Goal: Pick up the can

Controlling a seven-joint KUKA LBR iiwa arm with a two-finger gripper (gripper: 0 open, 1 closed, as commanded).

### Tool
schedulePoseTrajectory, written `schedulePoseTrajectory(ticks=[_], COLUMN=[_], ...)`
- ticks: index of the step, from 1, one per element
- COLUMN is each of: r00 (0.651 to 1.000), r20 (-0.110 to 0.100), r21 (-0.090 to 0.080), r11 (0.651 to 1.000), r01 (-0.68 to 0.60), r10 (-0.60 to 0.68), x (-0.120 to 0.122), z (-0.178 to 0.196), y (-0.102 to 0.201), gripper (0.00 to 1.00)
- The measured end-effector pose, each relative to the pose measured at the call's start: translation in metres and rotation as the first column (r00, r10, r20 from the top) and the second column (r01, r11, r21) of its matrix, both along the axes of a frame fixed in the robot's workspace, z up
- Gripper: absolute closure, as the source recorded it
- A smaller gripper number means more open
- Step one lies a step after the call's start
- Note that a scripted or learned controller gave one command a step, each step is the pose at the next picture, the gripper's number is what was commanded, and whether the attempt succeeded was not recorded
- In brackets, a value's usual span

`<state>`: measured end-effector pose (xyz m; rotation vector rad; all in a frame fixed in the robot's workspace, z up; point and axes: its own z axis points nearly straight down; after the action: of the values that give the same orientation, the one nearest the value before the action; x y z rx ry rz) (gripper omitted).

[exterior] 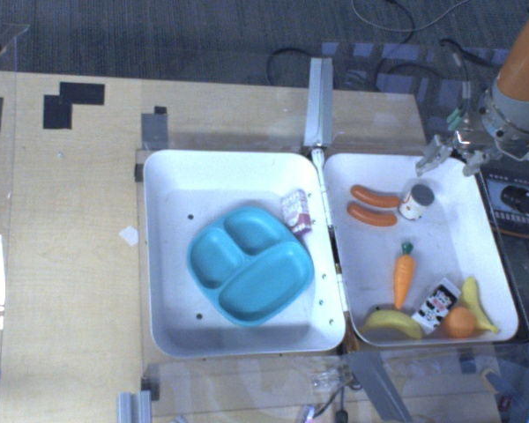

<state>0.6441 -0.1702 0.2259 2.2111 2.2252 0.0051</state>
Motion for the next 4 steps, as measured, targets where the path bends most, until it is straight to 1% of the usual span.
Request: schedulePoseTrajectory(ticks=[1, 2, 3, 4], r00=[0.996, 1.0, 1.0, 1.0], r20=[0.0, -0.001, 0.002, 0.001], r21=[0.0, 0.0, -0.001, -0.001], r11=[0.996, 1.0, 1.0, 1.0], r01=[0.086, 0.018, 0.02, 0.02], r10=[-0.086, -0.018, -0.02, -0.02], x=[-0.047, 0.0, 0.02, 0.02], z=[0.029, -0.041, -0.139, -0.139], y=[-0.036, -0.014, -0.027, -0.027], gripper=[0.0, 0.0, 0.0, 0.0])
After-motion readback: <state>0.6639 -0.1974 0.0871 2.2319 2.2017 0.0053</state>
